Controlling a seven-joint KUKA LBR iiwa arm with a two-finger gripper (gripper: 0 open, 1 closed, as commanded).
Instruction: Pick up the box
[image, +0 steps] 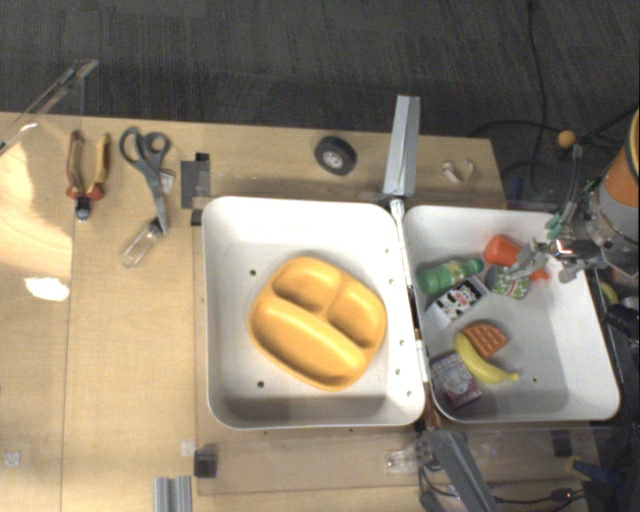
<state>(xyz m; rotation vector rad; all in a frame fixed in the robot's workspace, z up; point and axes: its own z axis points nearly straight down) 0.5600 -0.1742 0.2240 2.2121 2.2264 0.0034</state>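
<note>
A small white box with black and red print (458, 300) lies tilted in the left part of the right bin (580, 340), just below a green bottle (447, 273). My gripper (556, 250) hangs over the upper right part of that bin, well to the right of the box and not touching it. It sits beside an orange toy (503, 249) and a green-labelled can (512, 284). Nothing shows held in it.
A banana (484, 364), a brown waffle-like piece (485, 337) and a purple packet (452, 378) lie below the box. The left bin (230, 300) holds a big yellow bread-shaped thing (318, 322). Scissors (150, 170), pliers (84, 170) and a tape roll (336, 155) lie on the bench.
</note>
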